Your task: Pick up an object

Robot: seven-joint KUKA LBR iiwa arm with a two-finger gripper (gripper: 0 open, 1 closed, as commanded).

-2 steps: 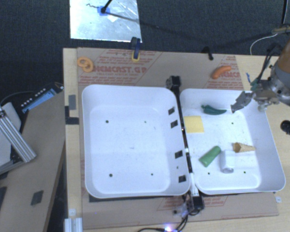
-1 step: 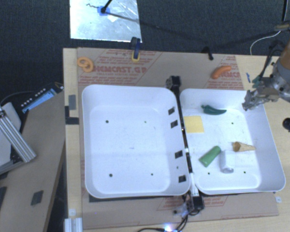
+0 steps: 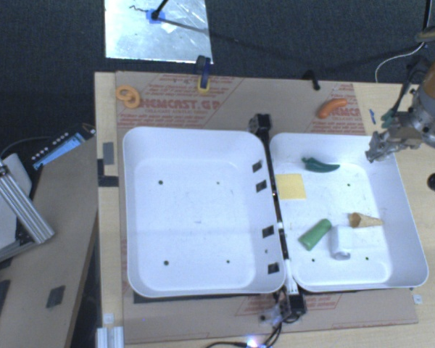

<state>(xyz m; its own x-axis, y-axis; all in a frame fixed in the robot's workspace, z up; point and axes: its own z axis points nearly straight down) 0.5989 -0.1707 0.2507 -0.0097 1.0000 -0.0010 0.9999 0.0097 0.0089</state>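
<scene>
On the desk (image 3: 225, 96), the left bin (image 3: 196, 147) is listed without contents, while the right bin (image 3: 391, 267) is listed with a yellow square (image 3: 290, 186), a dark green pepper (image 3: 320, 165), a green cylinder (image 3: 315, 234), a white cylinder (image 3: 339, 242) and a small cone (image 3: 365, 220). The pincer (image 3: 378, 148) is recorded over the right bin's far right corner, nothing gripped; whether it is open or closed cannot be told. A descent centred on one well-separated piece, the pepper being nearest, is judged advisable.

Beyond my bins, an orange ring (image 3: 128, 96) lies on the cardboard sheet (image 3: 225, 96) at its far left corner, an orange sausage-shaped toy (image 3: 332, 108) far right, a yellow-and-blue clamp (image 3: 203, 75) between them, a shiny foil square (image 3: 158, 20) behind.
</scene>
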